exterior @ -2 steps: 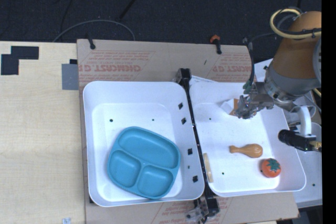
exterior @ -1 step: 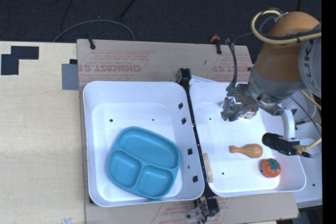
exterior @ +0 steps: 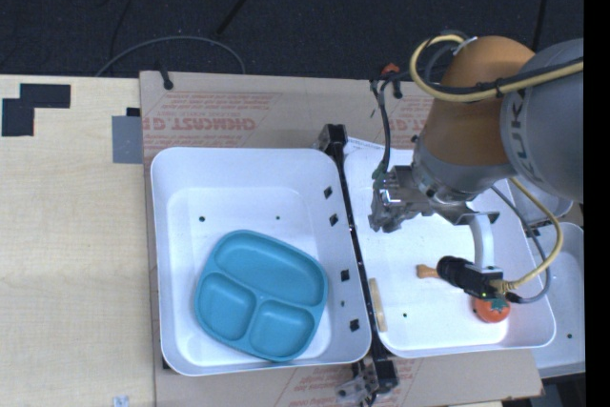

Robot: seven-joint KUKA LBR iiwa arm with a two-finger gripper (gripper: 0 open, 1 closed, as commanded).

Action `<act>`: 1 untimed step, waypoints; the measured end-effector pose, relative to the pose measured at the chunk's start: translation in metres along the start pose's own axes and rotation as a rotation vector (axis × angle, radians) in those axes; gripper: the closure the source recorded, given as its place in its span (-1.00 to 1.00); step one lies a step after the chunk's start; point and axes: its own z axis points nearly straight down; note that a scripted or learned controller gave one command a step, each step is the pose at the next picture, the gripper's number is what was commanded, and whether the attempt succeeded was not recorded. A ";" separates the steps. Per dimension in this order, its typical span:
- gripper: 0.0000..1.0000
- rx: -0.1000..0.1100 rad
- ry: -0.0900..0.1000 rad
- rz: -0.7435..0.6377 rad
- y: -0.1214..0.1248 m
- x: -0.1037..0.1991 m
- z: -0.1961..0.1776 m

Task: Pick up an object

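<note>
We see the end effector [exterior: 389, 208] over the right bin [exterior: 429, 327], above that bin's left half and near its far wall. From this slanted view we cannot tell whether it is released or clenched, and we see nothing held in it. The grey arm [exterior: 558, 124] with its orange band [exterior: 481, 100] comes in over the right bin's far right corner. Three loose things lie in the right bin. A small orange round toy with a green spot [exterior: 492, 310] sits by its right wall towards the near side. A short tan piece [exterior: 425, 272] lies on its floor around the middle. A slim tan stick [exterior: 376, 304] lies along its left wall near the front corner. Just left of the right bin stands the left bin [exterior: 238, 203], and in it a blue three-compartment plate [exterior: 259, 295] lies flat. Both bins rest on a cardboard sheet [exterior: 238, 105] on the pale wooden table [exterior: 67, 253].
</note>
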 end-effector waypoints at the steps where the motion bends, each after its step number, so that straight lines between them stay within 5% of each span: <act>1: 1.00 -0.001 -0.002 0.000 -0.012 0.047 -0.009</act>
